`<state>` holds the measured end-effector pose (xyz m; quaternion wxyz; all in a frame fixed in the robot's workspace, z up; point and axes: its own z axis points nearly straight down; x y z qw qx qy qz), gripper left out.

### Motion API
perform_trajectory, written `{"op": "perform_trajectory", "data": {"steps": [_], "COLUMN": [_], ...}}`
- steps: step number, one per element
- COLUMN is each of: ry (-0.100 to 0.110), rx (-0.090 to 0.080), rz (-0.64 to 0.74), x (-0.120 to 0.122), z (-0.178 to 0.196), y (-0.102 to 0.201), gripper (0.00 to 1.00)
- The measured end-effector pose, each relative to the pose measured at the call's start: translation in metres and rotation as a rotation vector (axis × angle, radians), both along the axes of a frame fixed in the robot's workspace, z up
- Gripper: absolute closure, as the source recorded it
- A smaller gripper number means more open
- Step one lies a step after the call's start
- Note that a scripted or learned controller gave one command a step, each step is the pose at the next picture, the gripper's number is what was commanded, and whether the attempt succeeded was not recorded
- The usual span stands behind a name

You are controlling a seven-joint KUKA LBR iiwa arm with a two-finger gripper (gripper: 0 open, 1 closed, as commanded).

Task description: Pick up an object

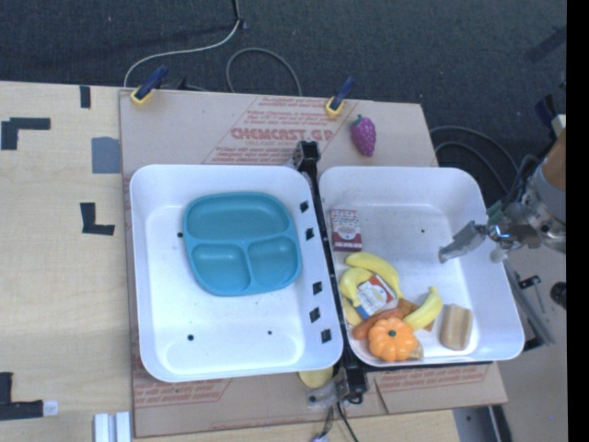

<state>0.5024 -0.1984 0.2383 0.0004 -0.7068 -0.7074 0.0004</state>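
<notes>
I had the gripper (457,245) over the right bin (405,184), carrying nothing; its opening I couldn't judge. The bananas (373,267) lay below-left, so next came descending there.

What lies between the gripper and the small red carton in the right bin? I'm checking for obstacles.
Just bare white bin floor separates the gripper from the red carton in the camera view.

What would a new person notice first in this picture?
Probably the blue divided plate, lying alone in the left bin. Next comes the pile of toy food in the right bin, with an orange pumpkin and bananas. A purple grape bunch lies outside, behind the bins.
</notes>
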Motion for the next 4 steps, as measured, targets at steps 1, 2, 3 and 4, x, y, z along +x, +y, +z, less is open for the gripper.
{"op": "perform_trajectory", "data": {"steps": [1,2,3,4], "ry": [0.006,-0.003,-0.009,-0.007], "rx": [0.002,-0.004,-0.007,0.002], "rz": [-0.001,0.001,-0.002,0.009], "x": [-0.020,-0.015,-0.013,-0.017], "z": [-0.079,-0.156,-0.141,-0.049], "y": [-0.006,0.038,0.035,0.123], "gripper": [0.00,0.00,1.00,1.00]}}
